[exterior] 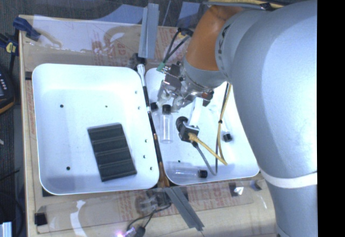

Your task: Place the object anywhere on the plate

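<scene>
- Lower right of the frame: a clear tube (186, 171) with a black cap lies on its side in the right bin (242, 168), close to the bin's bottom rim.
- Lower left: a dark ribbed plate (111, 152) lies flat in the left bin (59, 85), slightly turned, well apart from both tubes.
- Centre: a second clear tube (166, 128) lies in the right bin, just beside the wall shared with the left bin and pointing up the frame.
- Just above that tube: the gripper (168, 102) hangs over the right bin's left side. Whether it is open or closed cannot be told, and no tube can be seen held in it.
- Right and upper right: the grey arm (269, 79) with its orange band (207, 36) covers much of the right bin.
- A yellow cable (210, 151) trails across the right bin's floor.
</scene>
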Robot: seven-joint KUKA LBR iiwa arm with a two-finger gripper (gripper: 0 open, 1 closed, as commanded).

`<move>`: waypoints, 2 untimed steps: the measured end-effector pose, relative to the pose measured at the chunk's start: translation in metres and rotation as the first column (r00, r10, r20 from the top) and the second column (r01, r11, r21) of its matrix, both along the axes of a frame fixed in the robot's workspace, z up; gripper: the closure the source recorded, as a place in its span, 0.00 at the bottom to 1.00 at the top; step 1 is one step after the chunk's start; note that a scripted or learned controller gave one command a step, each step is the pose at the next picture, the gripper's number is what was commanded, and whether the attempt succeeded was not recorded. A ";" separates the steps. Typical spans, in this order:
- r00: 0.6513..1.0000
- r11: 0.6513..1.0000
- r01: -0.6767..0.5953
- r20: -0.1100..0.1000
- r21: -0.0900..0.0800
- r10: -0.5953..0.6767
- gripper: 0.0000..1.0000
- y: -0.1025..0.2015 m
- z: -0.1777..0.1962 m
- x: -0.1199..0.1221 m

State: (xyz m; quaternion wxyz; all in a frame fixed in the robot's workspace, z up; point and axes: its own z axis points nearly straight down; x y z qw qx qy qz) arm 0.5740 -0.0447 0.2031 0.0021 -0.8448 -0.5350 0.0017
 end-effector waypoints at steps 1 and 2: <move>0.943 0.943 0.334 0.000 -0.001 -0.334 1.00 0.039 -0.013 0.082; 0.742 0.742 0.671 0.005 -0.003 -0.671 1.00 0.096 -0.012 0.075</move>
